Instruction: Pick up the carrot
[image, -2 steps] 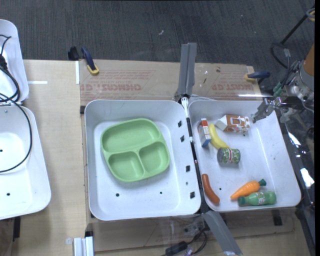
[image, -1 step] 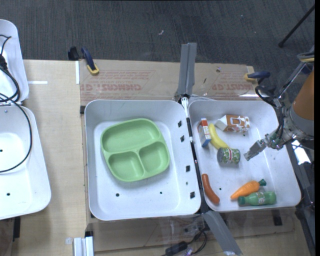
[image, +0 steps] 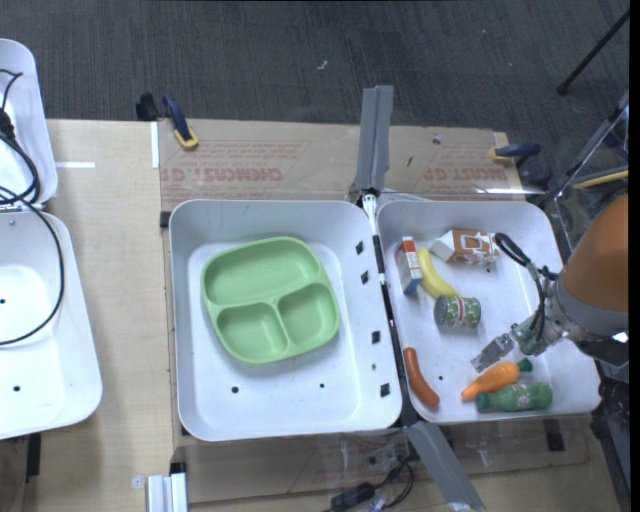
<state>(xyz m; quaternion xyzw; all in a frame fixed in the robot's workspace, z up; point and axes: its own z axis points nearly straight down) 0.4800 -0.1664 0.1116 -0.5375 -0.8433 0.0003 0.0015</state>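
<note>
The orange carrot lies at a slant near the front of the right bin, resting against a green bottle. My gripper reaches in from the right and hovers just above and behind the carrot's thick end, very close to it. Nothing is visibly held. The arm's orange band sits at the bin's right edge.
The right bin also holds a red sausage, a green can, a banana, a red-white carton and a brown box. A green divided plate lies in the left bin.
</note>
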